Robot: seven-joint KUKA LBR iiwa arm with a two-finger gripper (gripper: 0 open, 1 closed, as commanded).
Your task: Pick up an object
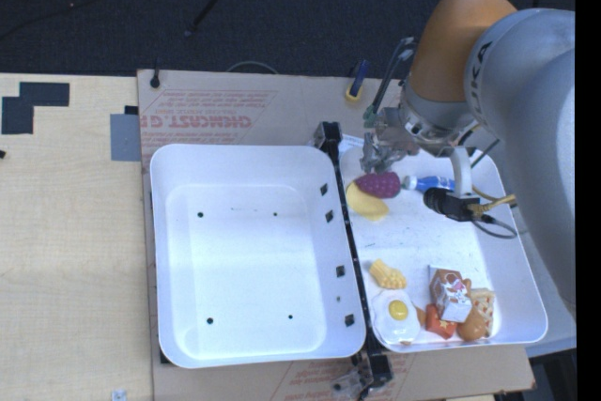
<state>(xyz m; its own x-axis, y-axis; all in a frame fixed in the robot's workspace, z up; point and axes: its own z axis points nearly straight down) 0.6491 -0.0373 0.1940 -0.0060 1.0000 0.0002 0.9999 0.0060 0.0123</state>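
Camera view looking down at a slant on two shallow white bins side by side on a bench. A grey robot arm with an orange band comes in from the upper right of the frame. Its gripper [380, 155] hangs at the upper left corner of the right bin [526, 296], directly over a purple toy [378, 185]. It is too small and shadowed to tell whether it is open or closed, or whether it has hold of anything.

The purple toy rests against a yellow toy [364, 205] just below it, close to the wall next to the left bin [178, 249]. A blue and white tube [427, 184] lies to the right. Lower in the right bin sit a piece of toy corn [387, 275], a toy fried egg [396, 310] and a red and white carton [451, 293].

Likely risks: the purple toy looks rounded and may slip out of a grasp. Because it touches the yellow toy, the gripper could catch both or push one aside. The nearby bin wall could block a clean descent.
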